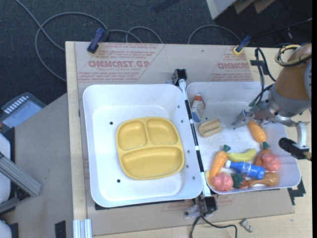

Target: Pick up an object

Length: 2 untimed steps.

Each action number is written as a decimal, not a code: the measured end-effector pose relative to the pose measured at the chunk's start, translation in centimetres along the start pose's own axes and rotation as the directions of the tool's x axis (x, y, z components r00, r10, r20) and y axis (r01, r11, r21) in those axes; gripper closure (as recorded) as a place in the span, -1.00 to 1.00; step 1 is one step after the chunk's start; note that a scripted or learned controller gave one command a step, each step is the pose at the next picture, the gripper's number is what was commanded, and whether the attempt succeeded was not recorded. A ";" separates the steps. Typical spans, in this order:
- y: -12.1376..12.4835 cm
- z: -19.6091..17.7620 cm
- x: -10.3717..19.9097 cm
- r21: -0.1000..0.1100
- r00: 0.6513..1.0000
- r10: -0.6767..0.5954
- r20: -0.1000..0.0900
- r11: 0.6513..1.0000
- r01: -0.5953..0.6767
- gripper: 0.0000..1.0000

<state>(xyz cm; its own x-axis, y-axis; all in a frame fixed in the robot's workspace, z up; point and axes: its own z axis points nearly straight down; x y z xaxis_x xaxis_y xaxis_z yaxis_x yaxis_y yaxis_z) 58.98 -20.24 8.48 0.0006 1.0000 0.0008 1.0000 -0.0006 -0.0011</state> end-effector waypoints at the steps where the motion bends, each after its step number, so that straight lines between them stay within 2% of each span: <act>1: 0.0 -1.0 0.0 -0.002 1.000 0.001 0.001 1.000 -0.001 1.00; 2: 4.9 -0.8 8.0 -0.004 1.000 -0.002 0.000 1.000 0.002 1.00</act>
<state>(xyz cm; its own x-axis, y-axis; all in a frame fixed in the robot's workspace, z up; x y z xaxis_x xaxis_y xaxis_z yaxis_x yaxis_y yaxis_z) 63.91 -12.29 9.28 -0.0017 1.0000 0.0009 1.0000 0.0017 0.0024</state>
